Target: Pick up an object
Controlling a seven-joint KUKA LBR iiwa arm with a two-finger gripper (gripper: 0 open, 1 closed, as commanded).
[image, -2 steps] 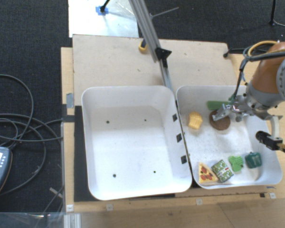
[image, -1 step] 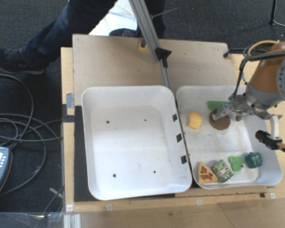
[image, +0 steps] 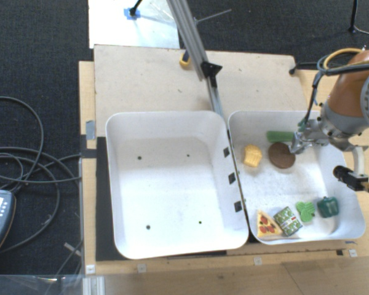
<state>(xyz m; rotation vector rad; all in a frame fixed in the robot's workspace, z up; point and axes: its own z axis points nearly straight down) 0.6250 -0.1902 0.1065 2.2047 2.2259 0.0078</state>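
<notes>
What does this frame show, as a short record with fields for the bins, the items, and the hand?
left bin: white, nothing visible in it
right bin: white, holds all the items
far end: green block, brown disc, yellow piece
near end: pizza slice, green carton, light green piece, dark green piece
hand: over the right bin's far end, beside the brown disc and green block
held: nothing visibly between its fingers
</notes>
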